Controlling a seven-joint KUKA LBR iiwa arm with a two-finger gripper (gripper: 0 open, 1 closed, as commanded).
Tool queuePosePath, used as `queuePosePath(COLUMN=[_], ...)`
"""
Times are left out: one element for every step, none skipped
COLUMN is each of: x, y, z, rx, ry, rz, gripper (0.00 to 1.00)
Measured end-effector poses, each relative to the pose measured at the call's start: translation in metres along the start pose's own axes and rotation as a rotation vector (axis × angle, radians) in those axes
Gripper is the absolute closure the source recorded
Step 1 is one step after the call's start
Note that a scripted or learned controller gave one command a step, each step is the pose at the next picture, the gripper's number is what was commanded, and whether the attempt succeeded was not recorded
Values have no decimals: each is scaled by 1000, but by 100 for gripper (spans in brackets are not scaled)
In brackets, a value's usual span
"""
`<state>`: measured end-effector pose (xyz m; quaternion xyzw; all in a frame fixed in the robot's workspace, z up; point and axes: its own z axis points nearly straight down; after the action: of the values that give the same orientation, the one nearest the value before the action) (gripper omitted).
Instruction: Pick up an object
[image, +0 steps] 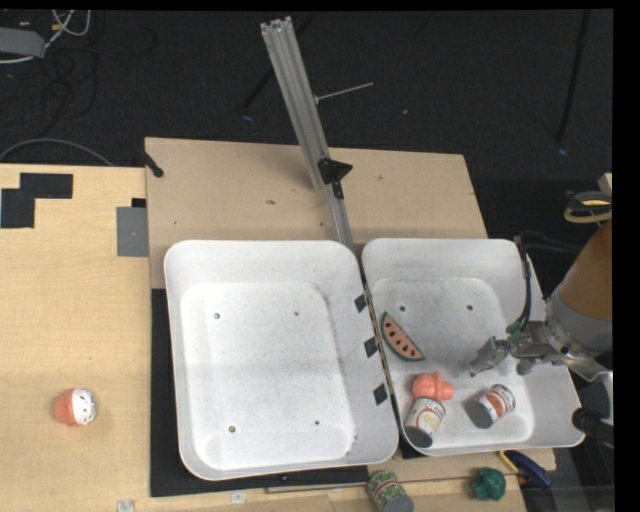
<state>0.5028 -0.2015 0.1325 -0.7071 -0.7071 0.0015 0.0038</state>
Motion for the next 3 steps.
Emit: queuePosePath(x=[-2, -9, -10], y=[1, 6, 6], z=[-13, -71, -122], rx=[-4, -11, -11], ry=[-2, -5, -5], rz=[3, -1, -2], gripper=[100, 100, 100])
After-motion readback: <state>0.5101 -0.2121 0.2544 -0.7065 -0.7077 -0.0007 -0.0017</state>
